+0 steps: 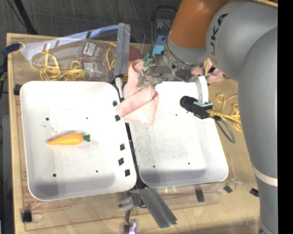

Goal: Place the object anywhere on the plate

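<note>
Jaws [145, 78] clenched on a pink cloth [139, 104], draped over the right bin's [185, 172] upper-left rim.

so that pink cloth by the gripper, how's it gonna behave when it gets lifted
Probably floppy: the pink cloth hangs in loose folds below the gripper and drapes over the seam between the two bins. It looks thin, so likely light for its size. It may sag and drag across the right bin rather than hold its shape, but it won't roll.
</note>
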{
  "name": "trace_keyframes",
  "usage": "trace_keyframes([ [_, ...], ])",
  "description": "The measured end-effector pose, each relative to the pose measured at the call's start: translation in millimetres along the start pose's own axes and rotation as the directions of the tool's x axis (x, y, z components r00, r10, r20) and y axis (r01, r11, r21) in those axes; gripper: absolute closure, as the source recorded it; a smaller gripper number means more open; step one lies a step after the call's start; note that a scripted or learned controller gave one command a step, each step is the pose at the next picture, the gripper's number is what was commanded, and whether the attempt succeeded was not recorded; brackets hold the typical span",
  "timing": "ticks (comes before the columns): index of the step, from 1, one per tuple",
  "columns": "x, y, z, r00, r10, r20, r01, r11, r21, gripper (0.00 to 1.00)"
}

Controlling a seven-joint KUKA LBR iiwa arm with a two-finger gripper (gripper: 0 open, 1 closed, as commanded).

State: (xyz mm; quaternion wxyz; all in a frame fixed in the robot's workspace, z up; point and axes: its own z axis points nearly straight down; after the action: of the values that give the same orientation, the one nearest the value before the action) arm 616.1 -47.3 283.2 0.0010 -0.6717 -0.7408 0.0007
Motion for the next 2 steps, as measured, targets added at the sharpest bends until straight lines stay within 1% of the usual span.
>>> trace_keyframes([
  [1,68.9,-54.4,93.4,0.981,-0.195,-0.001,0.195,0.981,0.004,1.00],
  [2,153.2,-71.2,92.8,0.937,-0.350,-0.001,0.350,0.937,0.004,1.00],
])
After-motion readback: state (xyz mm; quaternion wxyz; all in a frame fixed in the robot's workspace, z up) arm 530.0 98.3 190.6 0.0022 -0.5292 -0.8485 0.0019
